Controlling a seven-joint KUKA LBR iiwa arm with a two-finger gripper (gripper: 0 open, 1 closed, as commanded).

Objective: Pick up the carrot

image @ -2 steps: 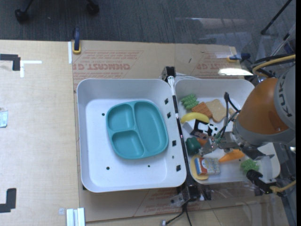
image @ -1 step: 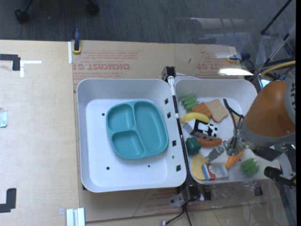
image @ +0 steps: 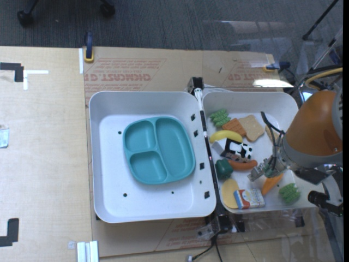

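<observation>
The carrot (image: pixel 271 184) is a short orange piece lying near the front right of the right bin (image: pixel 289 100). My gripper (image: pixel 266 171) reaches down from the right, and its tip sits right at the carrot's upper end, touching or just above it. The grey wrist and the orange band (image: pixel 319 127) hide the bin's right side.
Around the carrot lie a broccoli (image: pixel 289 191), a red-and-white carton (image: pixel 251 198), a yellow piece (image: pixel 230 192), a red sausage (image: pixel 242 164), a green pepper (image: pixel 224 168), a toy cow (image: pixel 240 149), a banana (image: pixel 224 136) and toast (image: pixel 252 127). A teal divided plate (image: pixel 158 149) lies in the left bin (image: pixel 109 201).
</observation>
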